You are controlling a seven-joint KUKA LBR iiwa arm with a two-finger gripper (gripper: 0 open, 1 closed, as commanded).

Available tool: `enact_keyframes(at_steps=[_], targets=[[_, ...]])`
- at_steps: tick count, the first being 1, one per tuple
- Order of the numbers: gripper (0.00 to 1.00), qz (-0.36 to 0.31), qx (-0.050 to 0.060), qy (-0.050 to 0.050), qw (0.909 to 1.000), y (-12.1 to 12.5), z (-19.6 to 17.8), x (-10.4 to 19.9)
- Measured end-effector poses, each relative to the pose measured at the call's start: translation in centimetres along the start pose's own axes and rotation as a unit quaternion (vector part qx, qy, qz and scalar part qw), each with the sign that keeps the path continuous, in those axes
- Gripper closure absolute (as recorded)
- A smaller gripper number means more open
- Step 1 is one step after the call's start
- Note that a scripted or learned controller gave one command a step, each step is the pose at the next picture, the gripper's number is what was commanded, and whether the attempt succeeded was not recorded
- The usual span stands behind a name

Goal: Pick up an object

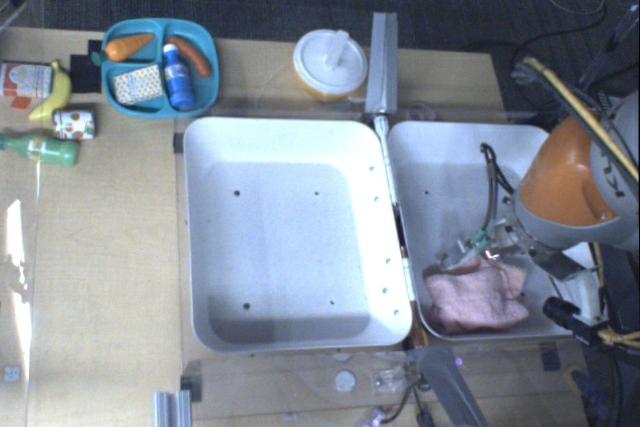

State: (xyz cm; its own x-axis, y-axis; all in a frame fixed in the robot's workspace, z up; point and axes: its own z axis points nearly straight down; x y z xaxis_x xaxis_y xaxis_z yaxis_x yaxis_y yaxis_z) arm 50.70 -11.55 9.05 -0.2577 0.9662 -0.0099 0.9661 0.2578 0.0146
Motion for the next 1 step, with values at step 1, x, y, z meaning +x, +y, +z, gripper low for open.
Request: enact_keyframes(at_steps=[1], targets=[[0.0,0.022,0.001,0.003,0.9998,0.48,0.01,-0.62]])
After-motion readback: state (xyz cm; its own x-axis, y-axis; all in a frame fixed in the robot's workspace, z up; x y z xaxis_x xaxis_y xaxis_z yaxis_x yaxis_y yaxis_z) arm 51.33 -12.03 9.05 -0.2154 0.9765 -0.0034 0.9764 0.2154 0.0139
